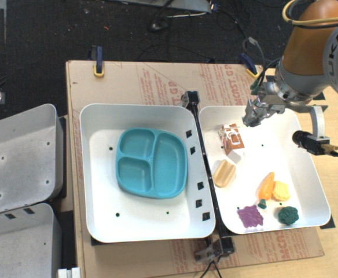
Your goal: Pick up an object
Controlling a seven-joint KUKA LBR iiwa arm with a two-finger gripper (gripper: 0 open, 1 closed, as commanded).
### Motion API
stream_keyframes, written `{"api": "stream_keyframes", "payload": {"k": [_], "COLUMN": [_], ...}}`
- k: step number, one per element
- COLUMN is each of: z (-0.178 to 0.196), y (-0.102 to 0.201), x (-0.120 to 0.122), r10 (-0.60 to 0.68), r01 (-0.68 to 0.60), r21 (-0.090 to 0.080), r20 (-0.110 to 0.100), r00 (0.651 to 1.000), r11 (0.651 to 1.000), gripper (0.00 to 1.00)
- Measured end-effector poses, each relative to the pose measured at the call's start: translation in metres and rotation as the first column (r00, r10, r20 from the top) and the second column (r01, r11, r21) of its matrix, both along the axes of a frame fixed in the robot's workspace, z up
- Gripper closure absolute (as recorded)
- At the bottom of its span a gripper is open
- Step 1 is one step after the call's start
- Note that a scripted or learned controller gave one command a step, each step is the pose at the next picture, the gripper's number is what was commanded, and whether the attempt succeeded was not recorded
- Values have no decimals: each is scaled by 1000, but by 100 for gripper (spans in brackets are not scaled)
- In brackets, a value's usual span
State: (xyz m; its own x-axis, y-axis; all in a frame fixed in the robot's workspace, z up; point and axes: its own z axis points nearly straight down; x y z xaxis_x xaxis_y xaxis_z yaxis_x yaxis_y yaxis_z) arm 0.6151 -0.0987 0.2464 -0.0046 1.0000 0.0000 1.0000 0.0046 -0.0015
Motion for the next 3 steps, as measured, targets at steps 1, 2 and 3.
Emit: {"api": "stream_keyframes", "payload": {"k": [1,2,3], "z": [-9,-20,-28], "y": [55,104,161], "x": [-7,-27,-45], "r10": [1,-1,1], "r01": [-1,1,-1], "r21": [0,0,0], "r20": [-1,-1,-2], "r00": [1000,1000,1000], "r11": [1000,1000,1000], "gripper": [100,100,100]}}
